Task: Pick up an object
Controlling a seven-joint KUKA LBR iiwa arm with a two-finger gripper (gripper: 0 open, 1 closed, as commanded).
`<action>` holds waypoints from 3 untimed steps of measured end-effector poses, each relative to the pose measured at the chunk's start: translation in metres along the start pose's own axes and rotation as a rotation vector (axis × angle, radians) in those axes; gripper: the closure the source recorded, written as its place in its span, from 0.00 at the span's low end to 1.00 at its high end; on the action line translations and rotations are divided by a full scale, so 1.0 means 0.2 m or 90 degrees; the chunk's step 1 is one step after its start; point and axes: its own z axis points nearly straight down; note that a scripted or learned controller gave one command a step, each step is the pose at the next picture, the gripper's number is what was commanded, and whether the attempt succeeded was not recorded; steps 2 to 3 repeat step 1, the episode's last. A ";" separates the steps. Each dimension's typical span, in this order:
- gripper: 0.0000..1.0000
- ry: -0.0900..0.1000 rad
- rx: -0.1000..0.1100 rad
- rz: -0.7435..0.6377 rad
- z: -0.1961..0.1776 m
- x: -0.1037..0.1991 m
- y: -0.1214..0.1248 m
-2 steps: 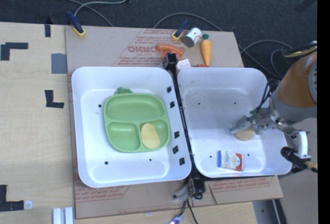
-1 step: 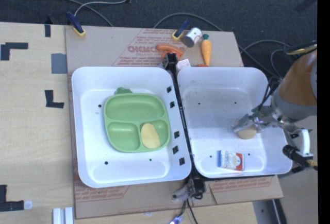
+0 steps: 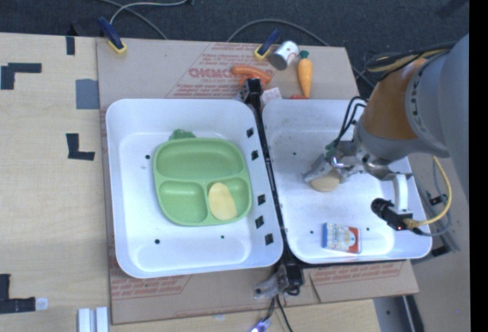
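Gripper of the grey arm is low in the right white bin, at the centre right of the frame, just over a small pale beige rounded object. I cannot tell whether it is released or clenched. This object looks light, smooth and perhaps slippery, so I would take it across its narrow middle. A small flat printed packet lies nearer the lower edge. The green divided plate sits in the left bin.

Grey arm bent low, jaws down in right bin.
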 end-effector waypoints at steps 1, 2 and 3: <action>1.00 0.000 0.003 0.000 -0.53 0.46 -0.10; 1.00 0.000 0.003 0.000 -0.53 0.46 -0.10; 1.00 0.000 0.003 0.000 -0.53 0.46 -0.10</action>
